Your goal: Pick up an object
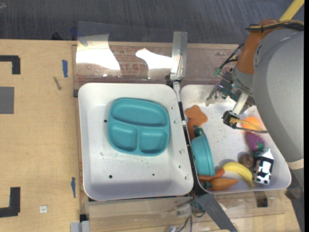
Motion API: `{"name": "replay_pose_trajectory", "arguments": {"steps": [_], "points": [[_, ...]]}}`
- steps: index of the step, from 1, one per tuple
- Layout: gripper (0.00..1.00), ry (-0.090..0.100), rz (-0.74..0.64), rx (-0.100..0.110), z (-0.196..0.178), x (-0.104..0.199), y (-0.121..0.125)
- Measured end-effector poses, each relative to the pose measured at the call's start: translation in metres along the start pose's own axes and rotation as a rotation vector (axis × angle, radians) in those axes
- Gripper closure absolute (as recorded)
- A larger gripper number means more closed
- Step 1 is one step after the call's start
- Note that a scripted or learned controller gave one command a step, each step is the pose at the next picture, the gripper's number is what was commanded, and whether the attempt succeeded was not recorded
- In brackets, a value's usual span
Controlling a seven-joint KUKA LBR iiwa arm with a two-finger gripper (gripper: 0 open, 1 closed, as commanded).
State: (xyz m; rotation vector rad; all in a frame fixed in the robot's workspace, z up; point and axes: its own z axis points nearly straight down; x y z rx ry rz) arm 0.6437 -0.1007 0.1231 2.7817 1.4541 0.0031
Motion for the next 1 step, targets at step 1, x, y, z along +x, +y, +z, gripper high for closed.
{"name": "replay_pose_trajectory", "arguments": {"steps": [1], "points": [[0.0,0.0,0.433,0.003,0.0359,-0.0695,-0.0243]]}}
